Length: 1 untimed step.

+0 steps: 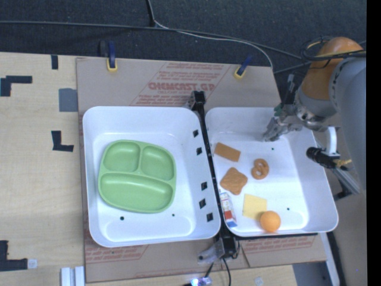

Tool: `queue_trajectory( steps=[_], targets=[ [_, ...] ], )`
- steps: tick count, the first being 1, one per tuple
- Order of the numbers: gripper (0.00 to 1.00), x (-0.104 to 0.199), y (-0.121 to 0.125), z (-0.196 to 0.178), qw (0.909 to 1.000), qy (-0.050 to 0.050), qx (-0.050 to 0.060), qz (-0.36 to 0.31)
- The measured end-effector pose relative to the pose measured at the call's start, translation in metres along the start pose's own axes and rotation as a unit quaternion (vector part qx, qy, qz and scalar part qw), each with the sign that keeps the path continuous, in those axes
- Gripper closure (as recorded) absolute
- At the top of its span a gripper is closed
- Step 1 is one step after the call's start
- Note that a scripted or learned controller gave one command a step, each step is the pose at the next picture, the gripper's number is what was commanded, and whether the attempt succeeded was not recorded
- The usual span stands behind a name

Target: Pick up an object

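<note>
The right bin (309, 216) holds several small items: a tan cracker (227, 152), a brown toast piece (234, 180), a pretzel (259, 169), a yellow cheese slice (254, 206), an orange ball (270, 221) and a small red-and-white tube (227, 209) by the left wall. My gripper (272, 133) hangs over the bin's far right part, above and to the right of the cracker and pretzel. Nothing shows between its fingertips. The arm comes in from the right with its orange band high up.
The left bin (95, 121) carries a green divided plate (137, 176). Both bins rest on a cardboard sheet (172, 82) held by two clamps at the back. A black cable runs across the dark floor behind. A black divider with clips separates the bins.
</note>
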<state>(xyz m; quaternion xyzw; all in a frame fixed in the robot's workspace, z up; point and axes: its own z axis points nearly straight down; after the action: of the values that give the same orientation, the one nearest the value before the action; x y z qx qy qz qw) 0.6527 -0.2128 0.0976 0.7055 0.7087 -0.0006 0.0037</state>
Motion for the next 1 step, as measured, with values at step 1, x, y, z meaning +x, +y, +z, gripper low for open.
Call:
queue_trajectory(
  steps=[1],
  targets=[
    [1.00,0.0042,0.0002,-0.0434,1.0000,0.003,0.001,0.001]
  ],
)
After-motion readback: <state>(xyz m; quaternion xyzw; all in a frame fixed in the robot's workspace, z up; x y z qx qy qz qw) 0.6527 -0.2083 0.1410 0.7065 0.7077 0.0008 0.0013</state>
